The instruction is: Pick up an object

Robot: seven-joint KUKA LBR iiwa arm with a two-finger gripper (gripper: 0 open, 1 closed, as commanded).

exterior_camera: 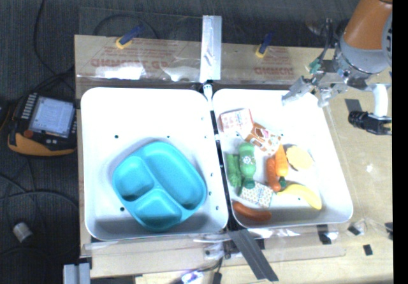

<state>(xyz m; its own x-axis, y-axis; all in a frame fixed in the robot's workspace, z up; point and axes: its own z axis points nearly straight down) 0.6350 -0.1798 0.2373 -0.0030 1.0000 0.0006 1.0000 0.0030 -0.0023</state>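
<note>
- Camera view: the arm [368, 28] enters from the right; its claw [307, 90] hangs over the far right corner of the right bin [331, 149], fingers spread wide, nothing between them.
- Right bin: a heap of toy food lies near the divider, well apart from the claw: a carton [234, 120], green vegetable [244, 163], carrot [276, 168], banana [302, 194] and sausage [251, 212].
- Left bin [102, 111]: a blue divided tray [159, 183] rests inside.
- Desk [153, 53]: both bins sit side by side on it.

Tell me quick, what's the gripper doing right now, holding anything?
Gripper: over the far right corner of the right bin, nothing between its fingers; open or shut cannot be told.
</note>
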